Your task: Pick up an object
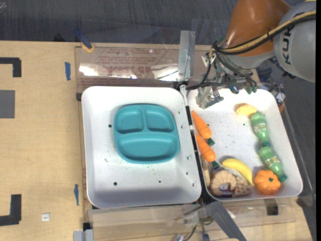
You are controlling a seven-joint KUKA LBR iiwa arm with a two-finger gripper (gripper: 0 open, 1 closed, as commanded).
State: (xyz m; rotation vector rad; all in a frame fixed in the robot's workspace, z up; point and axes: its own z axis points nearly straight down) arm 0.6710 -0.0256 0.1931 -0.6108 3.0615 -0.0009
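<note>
A grey arm's gripper (pixel 210 97) hovers over the right white bin's (pixel 230 129) far left corner, its grip state impossible to tell, while two orange plastic carrots (pixel 202 134) lie just nearer, end to end along the bin's left wall.

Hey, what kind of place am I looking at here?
Most likely a robotics lab bench set up for grasping trials. A grey and orange robot arm reaches over two white bins: one holds a teal divided plate, the other toy food such as carrots and a banana.
</note>
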